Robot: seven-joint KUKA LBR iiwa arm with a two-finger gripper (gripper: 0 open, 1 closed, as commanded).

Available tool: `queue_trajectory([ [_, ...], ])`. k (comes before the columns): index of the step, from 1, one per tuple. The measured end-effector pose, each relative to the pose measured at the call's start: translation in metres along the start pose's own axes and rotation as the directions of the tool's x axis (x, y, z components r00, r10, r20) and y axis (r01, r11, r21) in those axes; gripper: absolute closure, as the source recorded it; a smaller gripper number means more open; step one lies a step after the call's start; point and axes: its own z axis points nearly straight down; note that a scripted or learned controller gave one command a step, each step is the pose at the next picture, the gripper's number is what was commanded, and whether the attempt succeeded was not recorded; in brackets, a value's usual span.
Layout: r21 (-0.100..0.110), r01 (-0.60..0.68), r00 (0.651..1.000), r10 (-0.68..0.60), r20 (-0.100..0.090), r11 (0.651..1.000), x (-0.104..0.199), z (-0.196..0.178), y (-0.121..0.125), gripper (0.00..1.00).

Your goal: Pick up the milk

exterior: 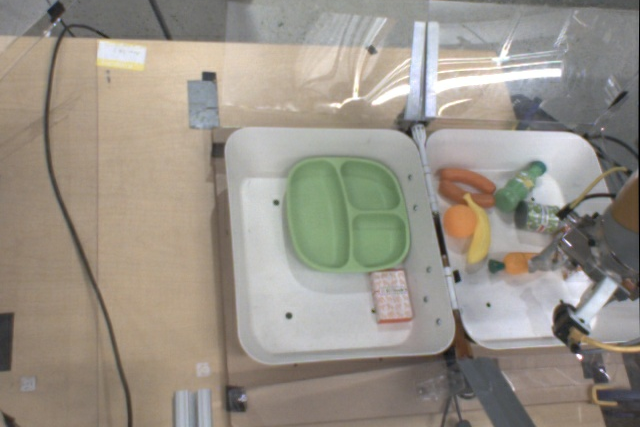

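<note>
The milk (pixel 391 296) is a small pink-and-white carton lying flat in the left bin (pixel 250 315), just below the green divided plate (pixel 347 214). My gripper (pixel 562 250) hangs over the right bin (pixel 500 325) near its right side, close to a small orange carrot (pixel 517 263). It is far to the right of the milk, across the wall between the bins, and nothing can be seen held in it.
The right bin holds two sausages (pixel 467 184), an orange (pixel 459 222), a banana (pixel 479 233) and a green bottle (pixel 521 185). Cables and the arm's wrist (pixel 615 255) crowd that bin's right edge. A metal post (pixel 425 75) stands behind the bins.
</note>
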Motion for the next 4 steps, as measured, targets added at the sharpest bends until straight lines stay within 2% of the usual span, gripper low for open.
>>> queue_trajectory([
  [1,0.004,-0.316,0.949,0.316,0.004,0.949,0.000,0.028,-0.002,0.00],
  [2,0.004,-0.518,0.856,0.518,0.004,0.856,0.036,0.028,-0.041,0.00],
  [3,0.002,-0.415,0.910,0.415,0.004,0.910,0.004,0.021,-0.007,0.00],
  [4,0.004,-0.317,0.948,0.317,0.002,0.948,0.023,0.028,-0.026,0.00],
])
